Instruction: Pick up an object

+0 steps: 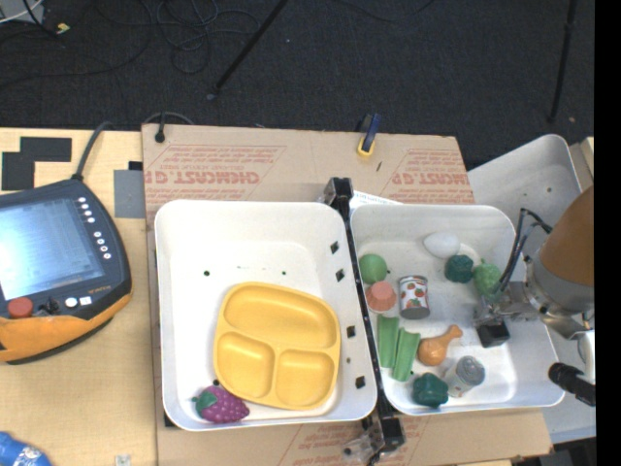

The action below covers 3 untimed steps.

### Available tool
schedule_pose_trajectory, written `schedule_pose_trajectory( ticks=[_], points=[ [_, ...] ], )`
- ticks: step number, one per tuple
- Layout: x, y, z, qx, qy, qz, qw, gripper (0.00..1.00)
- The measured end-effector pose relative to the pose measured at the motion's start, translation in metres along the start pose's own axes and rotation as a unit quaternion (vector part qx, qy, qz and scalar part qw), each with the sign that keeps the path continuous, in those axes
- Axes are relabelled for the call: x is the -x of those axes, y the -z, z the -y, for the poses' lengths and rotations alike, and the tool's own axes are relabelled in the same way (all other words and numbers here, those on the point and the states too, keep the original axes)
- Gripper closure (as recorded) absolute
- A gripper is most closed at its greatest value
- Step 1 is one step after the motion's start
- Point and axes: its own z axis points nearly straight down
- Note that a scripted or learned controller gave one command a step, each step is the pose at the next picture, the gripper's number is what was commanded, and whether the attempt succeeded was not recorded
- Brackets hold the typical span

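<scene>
approach step, nothing lifted yet: claw [493,333] low at the right bin's [505,223] right side, spread or pressed together cannot tell, candidate objects beside it, a chicken drumstick [440,344] and grey can [468,371]; next calls for centring over one, then closing.

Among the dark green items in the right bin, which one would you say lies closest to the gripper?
The green piece at the bin's right side, just left of the gripper. The darker one sits further left; the third lies by the front wall.
</scene>
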Motion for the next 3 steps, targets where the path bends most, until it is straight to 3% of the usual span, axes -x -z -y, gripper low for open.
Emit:
schedule_pose_trajectory(
  ticks=[1,2,3],
  points=[
    [-0.022,0.121,0.032,-0.012,0.0,-0.006,0.9999,1.0],
    [-0.026,-0.023,0.037,-0.017,-0.001,-0.007,0.9998,1.0],
    [-0.023,-0.017,0.029,-0.017,-0.001,-0.008,0.9998,1.0]
  ],
)
